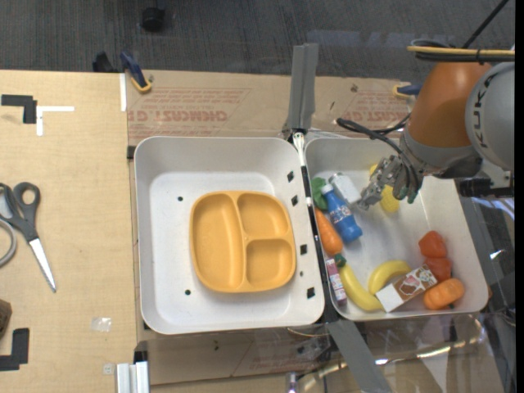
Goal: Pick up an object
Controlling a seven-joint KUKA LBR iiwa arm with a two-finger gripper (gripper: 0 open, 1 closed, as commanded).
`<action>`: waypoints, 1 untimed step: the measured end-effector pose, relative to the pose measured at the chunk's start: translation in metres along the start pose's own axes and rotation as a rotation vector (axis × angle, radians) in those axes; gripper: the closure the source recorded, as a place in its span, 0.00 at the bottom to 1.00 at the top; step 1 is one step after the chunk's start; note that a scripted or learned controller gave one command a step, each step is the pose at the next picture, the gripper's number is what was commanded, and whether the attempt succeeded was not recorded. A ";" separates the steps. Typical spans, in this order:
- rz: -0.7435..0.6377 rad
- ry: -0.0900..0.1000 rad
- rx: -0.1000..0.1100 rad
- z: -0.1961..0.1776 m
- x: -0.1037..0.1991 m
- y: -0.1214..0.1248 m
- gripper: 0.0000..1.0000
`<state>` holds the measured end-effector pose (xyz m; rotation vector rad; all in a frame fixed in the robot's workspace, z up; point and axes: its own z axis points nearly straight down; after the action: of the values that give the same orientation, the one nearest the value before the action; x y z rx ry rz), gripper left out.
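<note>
The task names no single object, and the candidates all lie in the right bin (471, 244). Closest to the tool (391, 188) is a small yellow object (390, 202), rounded, showing just below and partly behind the fingers at the bin's upper middle; its exact kind cannot be made out. The tool hangs low over this spot on the grey arm (446, 121) with its orange band, reaching in from the right, and whether its fingers are parted or closed cannot be told, nor whether anything sits between them. To the tool's left a blue bottle (341, 214) with a white cap lies slanted, with a green item (318, 193) near its top end and an orange carrot (329, 235) against the bin's left wall beside it. Along the lower part of the bin lie two yellow bananas (372, 283), a small carton (409, 287) with a brown and white label touching them, and a second orange carrot-like piece (443, 293) just right of the carton. A red piece (434, 249) sits above that near the right wall. The left bin (160, 244) holds a yellow divided plate (243, 241) with three compartments. On the worktop (74, 219) to the far left lie grey-handled scissors (31, 229).
</note>
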<state>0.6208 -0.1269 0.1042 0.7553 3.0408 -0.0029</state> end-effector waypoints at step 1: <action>-0.014 0.004 -0.001 -0.136 0.052 0.014 1.00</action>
<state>0.5803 -0.0892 0.2401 0.7350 3.0495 -0.0005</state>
